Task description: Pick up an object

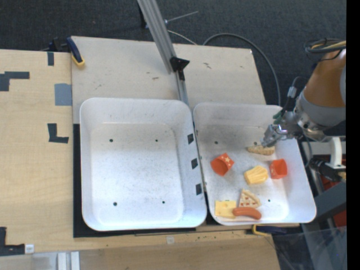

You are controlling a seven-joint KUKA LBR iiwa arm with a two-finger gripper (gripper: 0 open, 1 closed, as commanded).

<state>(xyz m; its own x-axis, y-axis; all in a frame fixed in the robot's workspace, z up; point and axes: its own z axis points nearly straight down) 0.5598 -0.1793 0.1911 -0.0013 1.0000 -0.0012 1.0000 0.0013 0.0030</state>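
Observation:
The right bin (pixel 236 120) holds several toy foods. A tan pastry piece (pixel 261 149) lies near its right side, and my gripper (pixel 270 136) hangs just above and to the right of it, fingertips close to its upper edge. An orange-red cup (pixel 222 163) sits in the bin's middle, a yellow chunk (pixel 256 175) to its right, and a red block (pixel 278 168) beyond that. Along the front lie a pizza slice (pixel 248 198), a yellow cheese piece (pixel 224 208) and a red sausage (pixel 246 212).
The left bin (pixel 135 162) stands beside the right one, parted by a shared rim with black clips (pixel 194 163). A slanted metal rail (pixel 160 30) runs down from the top to the bins' back edge. A cable (pixel 242 41) loops behind the right bin.

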